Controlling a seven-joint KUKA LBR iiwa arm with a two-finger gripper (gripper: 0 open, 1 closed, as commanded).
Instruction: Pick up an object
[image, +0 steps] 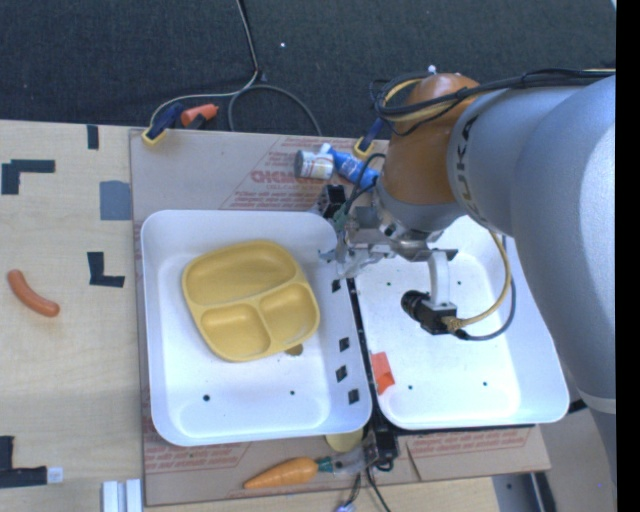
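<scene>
Over the wall between the two shallow white bins (160, 300) sits your two-finger gripper (352, 250) — the bulky grey arm with the orange wrist band (470, 160) hides it, so I cannot tell its state. You appear to be mid-approach. The nearest candidate, a yellow three-compartment plastic plate (250, 298), lies in the left bin, just beside the tool. Next move — shift left and descend onto its rim.

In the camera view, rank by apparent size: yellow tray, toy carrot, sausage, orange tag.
1. Yellow tray
2. Toy carrot
3. Sausage, close to the carrot, so that order is unsure
4. Orange tag
</scene>
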